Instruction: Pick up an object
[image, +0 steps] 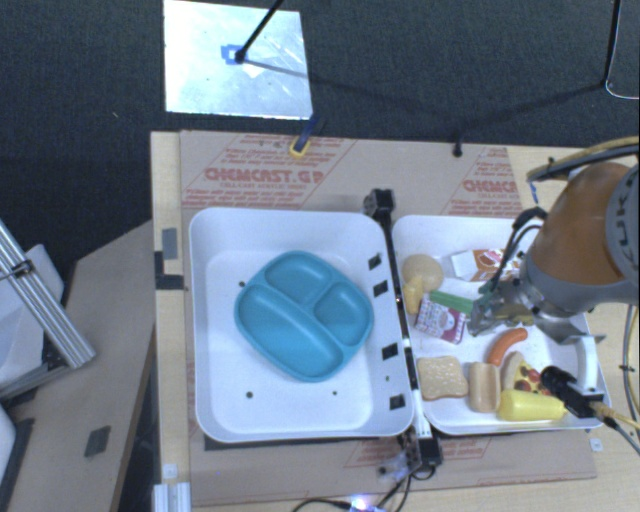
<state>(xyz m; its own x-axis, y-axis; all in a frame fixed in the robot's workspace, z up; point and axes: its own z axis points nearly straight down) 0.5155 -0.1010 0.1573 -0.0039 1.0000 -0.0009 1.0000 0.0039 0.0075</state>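
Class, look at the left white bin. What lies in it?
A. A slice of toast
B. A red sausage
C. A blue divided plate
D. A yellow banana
C: the blue divided plate lies alone in the left bin, while the toy foods sit in the right bin.
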